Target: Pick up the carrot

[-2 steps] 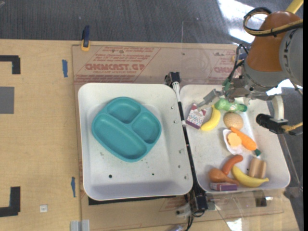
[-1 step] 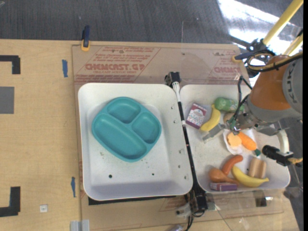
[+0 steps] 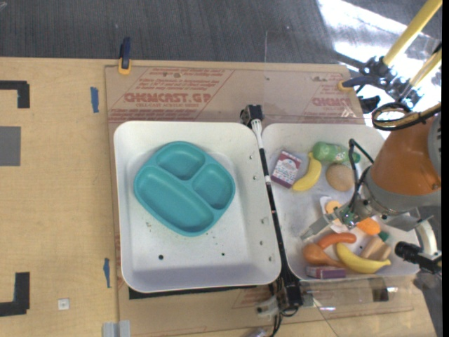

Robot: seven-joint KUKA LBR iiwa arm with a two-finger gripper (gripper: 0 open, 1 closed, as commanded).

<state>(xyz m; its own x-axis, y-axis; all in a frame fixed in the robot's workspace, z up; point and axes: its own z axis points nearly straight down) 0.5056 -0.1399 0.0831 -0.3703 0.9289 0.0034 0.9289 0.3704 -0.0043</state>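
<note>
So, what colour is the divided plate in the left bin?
The plate is teal, seen clearly in the camera view.

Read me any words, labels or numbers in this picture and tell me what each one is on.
"CHEMCAST GP": red print on the brown sheet behind the bins, repeated at its right end but cut off there.
Small packet in the right bin: has a label, too small to read.

Dark grey carpet floor point(image 3: 210, 12), sunlit patch point(image 3: 358, 20) upper right, tan wooden bench point(image 3: 56, 188), cardboard sheet point(image 3: 231, 90)
</note>
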